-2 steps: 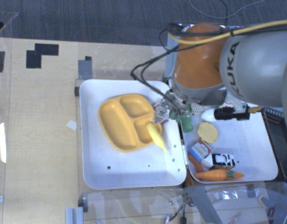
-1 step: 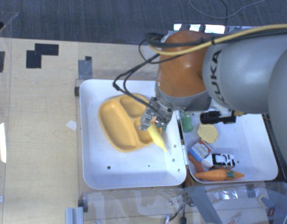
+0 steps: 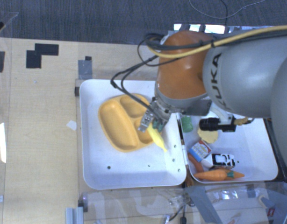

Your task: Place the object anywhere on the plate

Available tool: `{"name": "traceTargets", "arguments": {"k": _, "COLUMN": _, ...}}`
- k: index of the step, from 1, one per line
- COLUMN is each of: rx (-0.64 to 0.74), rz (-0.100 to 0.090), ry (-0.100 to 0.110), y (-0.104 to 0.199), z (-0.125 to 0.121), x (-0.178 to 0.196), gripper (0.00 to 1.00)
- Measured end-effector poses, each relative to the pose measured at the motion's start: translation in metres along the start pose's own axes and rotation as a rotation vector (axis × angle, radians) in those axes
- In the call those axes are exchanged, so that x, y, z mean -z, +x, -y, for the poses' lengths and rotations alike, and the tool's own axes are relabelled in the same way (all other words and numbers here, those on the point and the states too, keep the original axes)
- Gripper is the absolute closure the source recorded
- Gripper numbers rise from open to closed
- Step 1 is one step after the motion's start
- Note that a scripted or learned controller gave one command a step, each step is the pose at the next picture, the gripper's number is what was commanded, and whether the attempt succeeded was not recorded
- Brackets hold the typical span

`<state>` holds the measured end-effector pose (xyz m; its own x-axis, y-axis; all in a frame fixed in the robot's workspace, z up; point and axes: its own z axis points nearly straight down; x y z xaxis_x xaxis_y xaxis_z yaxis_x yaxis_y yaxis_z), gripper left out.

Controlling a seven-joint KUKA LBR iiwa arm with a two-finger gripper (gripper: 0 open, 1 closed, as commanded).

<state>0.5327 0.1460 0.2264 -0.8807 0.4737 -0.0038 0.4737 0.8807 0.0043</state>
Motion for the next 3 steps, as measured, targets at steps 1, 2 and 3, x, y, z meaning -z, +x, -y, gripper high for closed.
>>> {"name": "traceTargets", "arguments": {"k": 1, "rx": -0.039, "rz": 0.002, "ry": -0.001, "y": -0.035, "z": -0.07, "x": 0.041, "gripper": 1.0}}
{"name": "traceTargets", "arguments": {"k": 2, "rx": -0.135, "rz": 0.0, "ry": 0.0, "y": 0.025, "z": -0.045, "x": 0.065, "gripper": 1.0}}
{"name": "traceTargets", "arguments": {"k": 3, "rx": -0.075, "rz": 0.002, "ry": -0.002, "y": 0.039, "z": -0.04, "x": 0.116, "gripper": 1.0}}
